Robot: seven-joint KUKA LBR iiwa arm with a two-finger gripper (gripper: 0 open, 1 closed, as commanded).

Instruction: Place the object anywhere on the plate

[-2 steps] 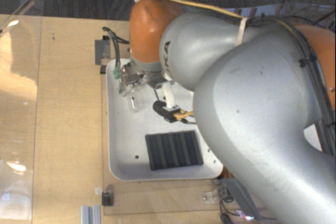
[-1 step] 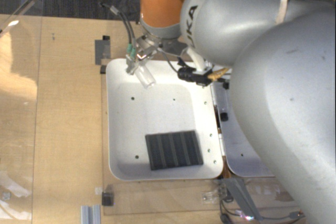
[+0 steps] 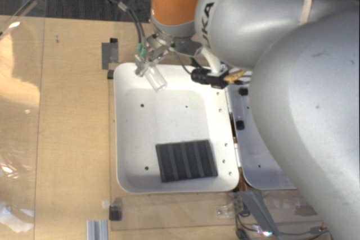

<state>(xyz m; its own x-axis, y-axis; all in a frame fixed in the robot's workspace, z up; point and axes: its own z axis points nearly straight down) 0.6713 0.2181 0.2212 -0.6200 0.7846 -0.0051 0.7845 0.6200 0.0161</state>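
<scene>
While the pincer (image 3: 147, 62) is hanging over the left bin's (image 3: 129, 137) far-left corner gripping a clear object (image 3: 154, 77), the dark plate (image 3: 186, 161) is sitting near-right, so a slippery grip risks dropping short.

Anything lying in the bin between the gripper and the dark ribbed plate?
No. In the camera view, just bare white floor of the left bin separates the gripper, near the bin's far corner, from the dark ribbed plate at its near side.
</scene>
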